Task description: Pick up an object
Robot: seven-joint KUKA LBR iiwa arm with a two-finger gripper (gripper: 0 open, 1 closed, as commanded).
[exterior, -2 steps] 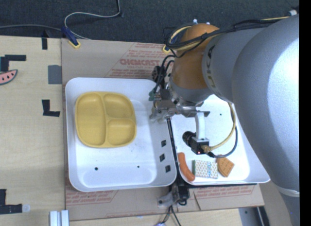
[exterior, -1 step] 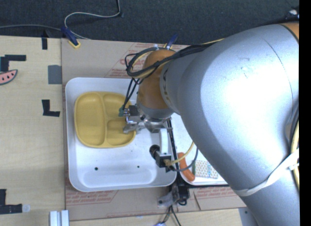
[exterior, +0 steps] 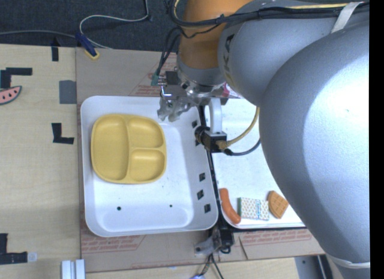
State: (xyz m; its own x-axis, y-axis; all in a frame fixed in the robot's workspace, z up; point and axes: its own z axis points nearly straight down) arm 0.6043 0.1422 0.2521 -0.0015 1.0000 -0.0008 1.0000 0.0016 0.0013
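Observation:
A yellow divided plate [exterior: 128,148] lies in the left white bin [exterior: 144,212], in its upper left part. My gripper [exterior: 171,111] hangs over the bin's upper right corner, just right of the plate's top edge. In the right bin [exterior: 264,227], near its front edge, lie an orange-red sausage [exterior: 229,205], a small white and teal packet [exterior: 254,209] and a brown cookie [exterior: 277,204]. The large grey arm hides most of the right bin.
The bins sit on cardboard over a wooden bench. Black clips line the shared wall between the bins [exterior: 203,179]. Cables run along the dark back area, and black tape marks dot the bench at the left.

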